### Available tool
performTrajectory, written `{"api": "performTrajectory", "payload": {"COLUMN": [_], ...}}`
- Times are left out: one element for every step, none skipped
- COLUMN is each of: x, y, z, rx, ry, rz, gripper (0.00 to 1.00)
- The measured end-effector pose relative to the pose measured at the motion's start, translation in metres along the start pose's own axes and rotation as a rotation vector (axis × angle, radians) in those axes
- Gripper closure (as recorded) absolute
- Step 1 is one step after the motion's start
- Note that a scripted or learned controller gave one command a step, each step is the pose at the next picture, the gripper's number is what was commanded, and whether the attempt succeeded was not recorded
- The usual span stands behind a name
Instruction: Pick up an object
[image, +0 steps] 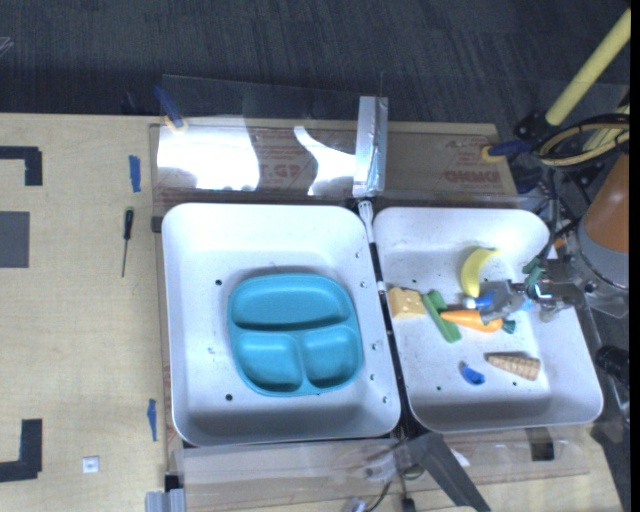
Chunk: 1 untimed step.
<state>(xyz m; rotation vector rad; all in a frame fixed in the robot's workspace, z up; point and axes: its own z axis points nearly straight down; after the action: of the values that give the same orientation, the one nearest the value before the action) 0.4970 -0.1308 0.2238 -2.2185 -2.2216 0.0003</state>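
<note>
Two white bins are seen side by side on the bench; the left bin (190, 330) holds a blue tray (295, 333) with three compartments, lying near the bin's middle; the right bin (570, 395) holds a scatter of small things. A yellow banana (479, 267) lies toward the far side of the right bin; a tan block (405, 302) lies close to the bin's left wall; a green stick (441, 316) is set at a slant just right of the block; an orange carrot (470, 319) lies across the green stick's near end, pointing right. A cone (514, 365) lies nearer the front of the bin, well apart from the banana; a small blue piece (472, 376) lies just left of the cone.

The arm is seen reaching in from the right, low over the right side of the right bin; the gripper (512, 301) is placed just right of the banana and at the carrot's right end, beside a small blue thing there; whether anything is touched cannot be told. The state of the jaws cannot be told either, the tip being small and cluttered in the view; nothing is plainly seen held.
</note>
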Motion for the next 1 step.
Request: {"api": "performTrajectory", "payload": {"x": [0.025], "y": [0.0676], "z": [0.1351], "rx": [-0.012], "ry": [-0.002], "rz": [0.026], "gripper": [0.0]}}
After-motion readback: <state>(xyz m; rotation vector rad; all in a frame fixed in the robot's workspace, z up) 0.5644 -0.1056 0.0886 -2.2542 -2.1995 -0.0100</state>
